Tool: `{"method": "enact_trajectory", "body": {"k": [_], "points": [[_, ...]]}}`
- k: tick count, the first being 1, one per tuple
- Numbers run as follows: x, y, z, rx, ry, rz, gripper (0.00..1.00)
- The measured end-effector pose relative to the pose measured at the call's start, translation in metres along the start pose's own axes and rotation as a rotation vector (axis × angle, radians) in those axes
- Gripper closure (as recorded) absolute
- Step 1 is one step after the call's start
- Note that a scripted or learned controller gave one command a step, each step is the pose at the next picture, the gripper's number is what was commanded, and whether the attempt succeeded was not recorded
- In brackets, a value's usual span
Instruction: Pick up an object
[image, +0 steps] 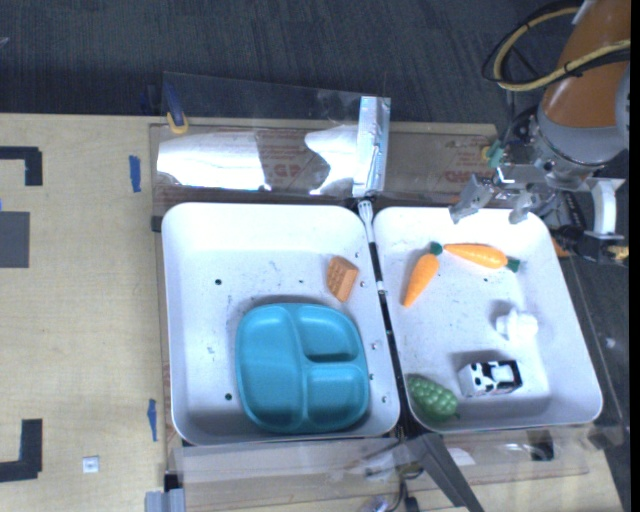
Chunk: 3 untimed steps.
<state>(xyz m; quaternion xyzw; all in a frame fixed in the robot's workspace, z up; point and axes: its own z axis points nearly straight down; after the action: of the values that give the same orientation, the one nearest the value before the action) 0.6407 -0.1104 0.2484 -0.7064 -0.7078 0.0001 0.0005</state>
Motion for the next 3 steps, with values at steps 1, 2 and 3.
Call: {"method": "enact_trajectory", "body": {"k": [1, 2, 3], "points": [[0.02, -0.001, 0.107, 0.006, 0.0, -0.052, 0.0], [0.01, 0.009, 0.161, -0.006, -0.001, -0.069, 0.0], [0.01, 0.011, 0.149, -0.011, -0.002, -0.068, 1.0]]}}
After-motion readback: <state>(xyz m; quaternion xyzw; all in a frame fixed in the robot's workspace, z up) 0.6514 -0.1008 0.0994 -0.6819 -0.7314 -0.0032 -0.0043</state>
